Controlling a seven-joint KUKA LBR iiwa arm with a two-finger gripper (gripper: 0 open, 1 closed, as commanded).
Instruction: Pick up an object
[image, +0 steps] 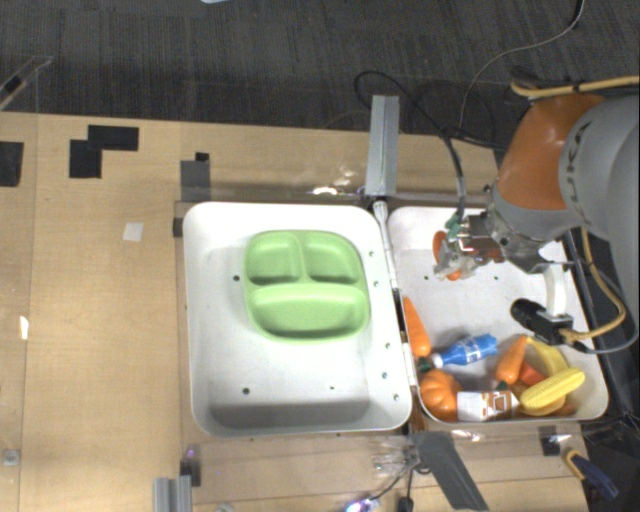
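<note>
My gripper (455, 255) hangs over the back left part of the right bin (470, 300), at the end of the grey arm with the orange band. A small orange-red thing (439, 243) shows right at its tip; whether it is gripped is unclear. Along the bin's front lie a carrot (415, 328) against the left wall, a blue bottle (468, 351), a round orange fruit (437, 390), a brown and white bottle (487, 404), a second orange piece (510, 360) and a yellow banana (552, 390).
The left bin (215, 330) holds a green divided plate (305, 283) near its middle. A metal post (382, 150) stands behind the wall between the two bins. Cables run across the dark floor at the back.
</note>
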